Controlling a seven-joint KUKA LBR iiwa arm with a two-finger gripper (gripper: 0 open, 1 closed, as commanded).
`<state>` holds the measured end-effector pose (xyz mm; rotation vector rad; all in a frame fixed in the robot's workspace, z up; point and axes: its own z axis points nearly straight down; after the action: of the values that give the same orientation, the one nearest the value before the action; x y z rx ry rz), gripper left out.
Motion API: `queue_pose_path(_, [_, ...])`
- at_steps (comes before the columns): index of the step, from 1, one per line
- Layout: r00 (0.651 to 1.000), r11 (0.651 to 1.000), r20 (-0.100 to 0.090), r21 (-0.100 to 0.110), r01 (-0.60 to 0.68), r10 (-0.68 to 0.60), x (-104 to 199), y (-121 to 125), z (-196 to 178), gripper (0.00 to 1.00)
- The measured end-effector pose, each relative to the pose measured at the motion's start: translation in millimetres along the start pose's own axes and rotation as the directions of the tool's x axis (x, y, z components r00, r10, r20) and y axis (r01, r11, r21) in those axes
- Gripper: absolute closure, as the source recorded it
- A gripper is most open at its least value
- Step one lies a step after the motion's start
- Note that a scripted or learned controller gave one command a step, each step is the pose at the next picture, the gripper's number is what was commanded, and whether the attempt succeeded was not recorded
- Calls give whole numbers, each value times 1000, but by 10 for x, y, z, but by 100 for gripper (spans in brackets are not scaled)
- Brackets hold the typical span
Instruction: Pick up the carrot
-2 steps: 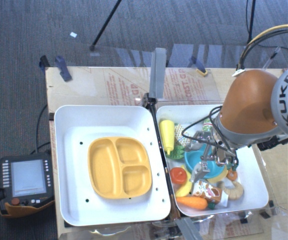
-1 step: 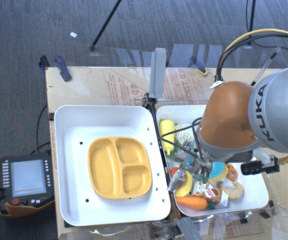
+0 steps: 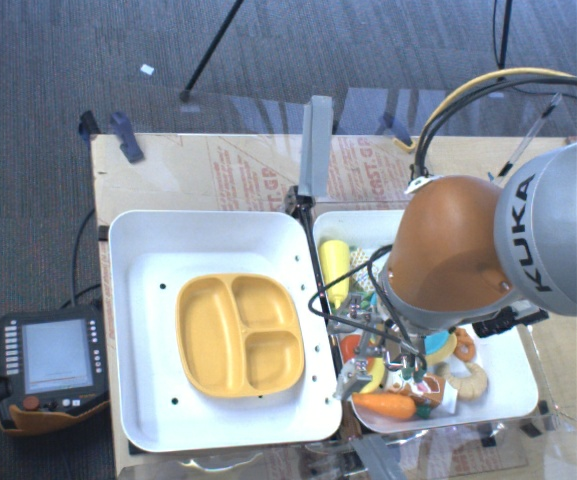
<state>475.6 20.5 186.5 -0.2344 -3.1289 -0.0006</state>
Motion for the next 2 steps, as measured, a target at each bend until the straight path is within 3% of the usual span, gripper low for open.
queue_pose_path(1, [1000, 1000, 0, 0, 4, -4, -10, 13, -92, 100])
queue_pose_path(2, [962, 962, -2, 2, -273, 273, 32, 171, 7, 100])
